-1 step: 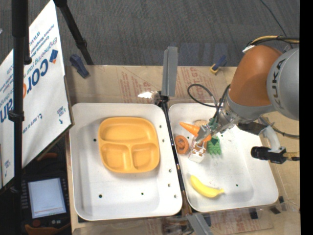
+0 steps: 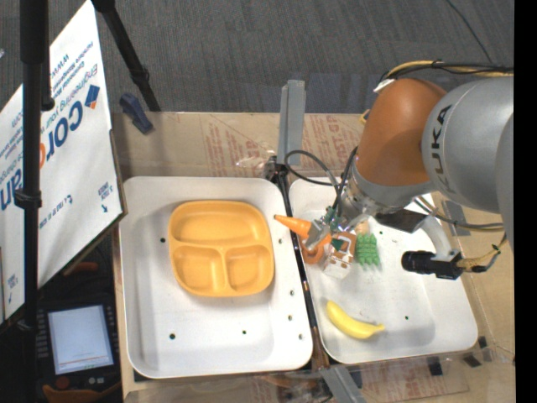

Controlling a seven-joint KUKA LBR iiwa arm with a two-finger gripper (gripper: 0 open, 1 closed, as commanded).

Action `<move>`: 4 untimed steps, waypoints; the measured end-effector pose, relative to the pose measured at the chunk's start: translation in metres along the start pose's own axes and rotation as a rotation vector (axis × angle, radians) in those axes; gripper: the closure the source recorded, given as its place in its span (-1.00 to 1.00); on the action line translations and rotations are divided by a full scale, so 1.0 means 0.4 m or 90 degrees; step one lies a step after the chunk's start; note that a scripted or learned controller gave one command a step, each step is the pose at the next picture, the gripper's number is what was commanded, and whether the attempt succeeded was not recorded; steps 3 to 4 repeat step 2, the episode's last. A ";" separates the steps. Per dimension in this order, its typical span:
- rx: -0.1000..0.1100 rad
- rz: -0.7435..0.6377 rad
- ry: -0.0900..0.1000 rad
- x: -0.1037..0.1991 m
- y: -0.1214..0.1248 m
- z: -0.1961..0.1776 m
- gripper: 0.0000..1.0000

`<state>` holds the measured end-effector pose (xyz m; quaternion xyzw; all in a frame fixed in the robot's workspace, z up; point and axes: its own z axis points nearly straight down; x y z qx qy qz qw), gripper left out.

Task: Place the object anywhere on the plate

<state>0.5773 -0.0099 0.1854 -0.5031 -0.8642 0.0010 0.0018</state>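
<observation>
Where grey arm [image 2: 470,141] reads "KUKA", end effector [image 2: 323,240] grips carrot [image 2: 295,223], near yellow plate [image 2: 221,247]

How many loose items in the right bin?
3: carrot at the left edge, green block mid-bin, banana near the front. The arm may hide more.

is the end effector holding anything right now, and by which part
The end effector appears to grip the orange carrot by its thick end, the pointed tip sticking out toward the yellow plate.
</observation>
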 end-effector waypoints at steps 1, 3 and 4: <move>0.000 -0.047 0.000 0.140 0.072 0.000 1.00; 0.000 -0.047 0.000 0.140 0.072 0.000 -1.00; 0.000 -0.047 0.000 0.140 0.072 0.000 -1.00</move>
